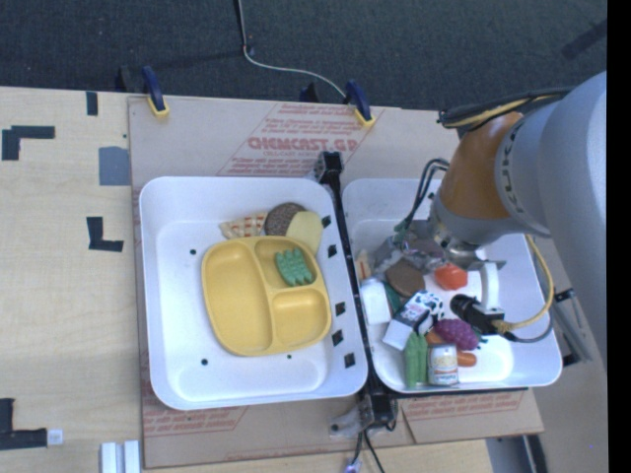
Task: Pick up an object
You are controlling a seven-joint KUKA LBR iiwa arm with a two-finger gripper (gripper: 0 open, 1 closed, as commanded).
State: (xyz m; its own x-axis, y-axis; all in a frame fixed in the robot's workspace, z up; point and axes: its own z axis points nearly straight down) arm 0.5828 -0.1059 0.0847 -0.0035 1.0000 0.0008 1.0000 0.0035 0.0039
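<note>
Presently listed, left bin [168, 264]: one yellow divided plate [258, 304] with a green toy [293, 266] in its upper right section; a waffle piece [243, 228], brown disc [284, 217] and pale yellow block [306, 231] just beyond its far edge. Right bin [527, 363]: clustered toy foods, including a green bottle [415, 359], a small can [444, 367], a purple piece [458, 333]. Hand [414, 259]: low over this cluster; whether spread or pinching cannot be told.

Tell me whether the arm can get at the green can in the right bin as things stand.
Probably yes: the green can lies near the front of the right bin, uncovered from above, though neighbouring toys crowd it.
</note>
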